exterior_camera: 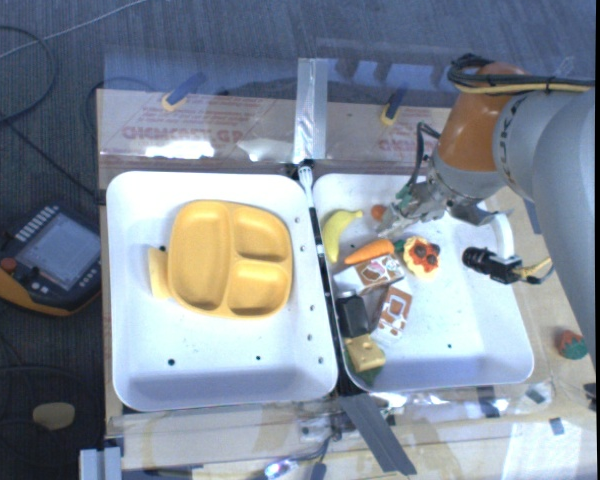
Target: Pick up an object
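Observation:
The right bin (460, 353) holds a yellow banana (338, 230), an orange carrot (368, 252), a round orange and yellow toy (421, 255), two brown and white packets (378, 270) (395, 310), a black block (354, 314) and a yellow-olive block (364, 354). A small orange piece (378, 211) lies near the bin's back wall. My gripper (408, 211) hangs low over the back of this bin, just right of the small orange piece and above the carrot's tip. Nothing shows between its fingertips.
The left bin (140, 368) carries a yellow divided plate (230, 258) with a flat yellow piece (158, 271) tucked at its left edge. A metal divider (306, 118) rises behind the bins. A small red and green thing (572, 344) lies outside the right bin.

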